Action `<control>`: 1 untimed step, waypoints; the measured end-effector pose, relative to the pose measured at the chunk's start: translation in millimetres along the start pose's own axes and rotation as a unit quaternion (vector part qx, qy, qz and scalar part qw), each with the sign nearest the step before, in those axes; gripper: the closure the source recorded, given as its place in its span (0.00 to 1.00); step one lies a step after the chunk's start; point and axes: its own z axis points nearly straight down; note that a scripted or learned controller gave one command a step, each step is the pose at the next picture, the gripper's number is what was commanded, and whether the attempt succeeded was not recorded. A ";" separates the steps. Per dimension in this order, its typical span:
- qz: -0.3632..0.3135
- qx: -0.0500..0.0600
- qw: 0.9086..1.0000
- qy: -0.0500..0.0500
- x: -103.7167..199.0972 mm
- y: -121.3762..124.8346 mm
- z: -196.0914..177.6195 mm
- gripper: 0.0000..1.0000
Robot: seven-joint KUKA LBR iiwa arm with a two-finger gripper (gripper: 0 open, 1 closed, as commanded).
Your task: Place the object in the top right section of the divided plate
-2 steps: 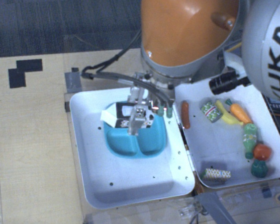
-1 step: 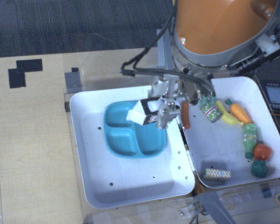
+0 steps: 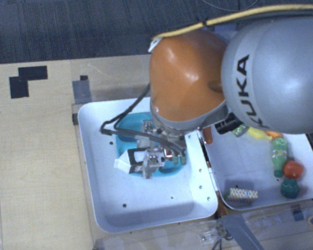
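Item: one arm [image 3: 261, 58], grey with orange band, reaching in from the right and hanging low over the left bin [image 3: 103, 173]. Item: gripper [image 3: 152, 161], poised directly above a blue divided plate [image 3: 126, 145] that lies in the upper middle of that bin; most of the plate sits beneath the wrist and tool, so we can make out only its left rim and a sliver of its lower edge. We cannot tell whether the gripper is released or clenched, nor whether anything rides in it; the hardware there is too cluttered to read. Item: a small white piece [image 3: 120, 164] at the plate's lower left edge, just beside the tool; we cannot say whether it is the task's object or a part of the gripper assembly. Item: right bin [image 3: 223, 158], holding a yellow piece [image 3: 258, 133], a green piece [image 3: 278, 151], a red-orange ball [image 3: 292, 169], a dark teal piece [image 3: 289, 189] and a speckled block [image 3: 242, 194], all well apart from the gripper. Governing relation, in our judgement: the plate's top right section lies up and to the right of the visible fingertip zone, under the wrist itself, so any coming placement calls for a short shift that way. The object's long axis cannot be determined.
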 end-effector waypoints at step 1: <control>-0.048 0.000 0.999 -0.001 -91.1 -62.1 48.4 1.00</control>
